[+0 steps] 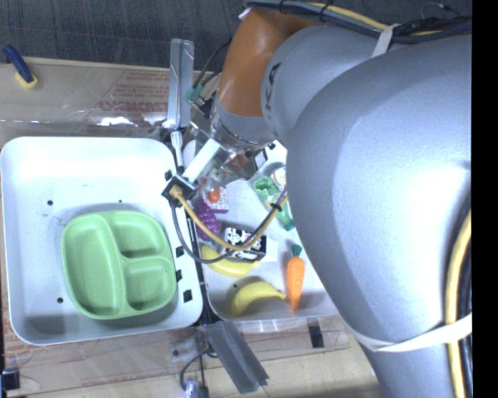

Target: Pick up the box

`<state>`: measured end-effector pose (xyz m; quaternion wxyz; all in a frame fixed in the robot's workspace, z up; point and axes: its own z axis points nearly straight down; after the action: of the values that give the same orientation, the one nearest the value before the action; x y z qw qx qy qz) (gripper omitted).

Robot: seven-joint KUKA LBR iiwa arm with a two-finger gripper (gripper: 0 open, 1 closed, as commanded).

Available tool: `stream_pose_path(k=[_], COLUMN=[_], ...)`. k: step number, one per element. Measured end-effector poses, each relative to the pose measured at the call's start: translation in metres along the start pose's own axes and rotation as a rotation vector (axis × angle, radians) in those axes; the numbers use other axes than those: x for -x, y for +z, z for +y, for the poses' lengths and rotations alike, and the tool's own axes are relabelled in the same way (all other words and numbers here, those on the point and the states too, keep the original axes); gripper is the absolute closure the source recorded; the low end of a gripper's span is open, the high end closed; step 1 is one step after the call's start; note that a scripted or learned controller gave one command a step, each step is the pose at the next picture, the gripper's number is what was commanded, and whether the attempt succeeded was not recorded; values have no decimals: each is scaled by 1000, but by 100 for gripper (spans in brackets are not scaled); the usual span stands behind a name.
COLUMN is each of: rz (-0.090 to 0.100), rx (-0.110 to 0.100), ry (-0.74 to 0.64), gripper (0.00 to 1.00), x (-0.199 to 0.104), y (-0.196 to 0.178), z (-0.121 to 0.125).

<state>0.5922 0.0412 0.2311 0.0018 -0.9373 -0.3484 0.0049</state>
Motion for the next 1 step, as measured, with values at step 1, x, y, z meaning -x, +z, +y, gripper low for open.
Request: stream_pose_path(k=[1], rz=[8], rx=[5], ry=[141], gripper=[100], x=[-37], y=[-136], z=[-29])
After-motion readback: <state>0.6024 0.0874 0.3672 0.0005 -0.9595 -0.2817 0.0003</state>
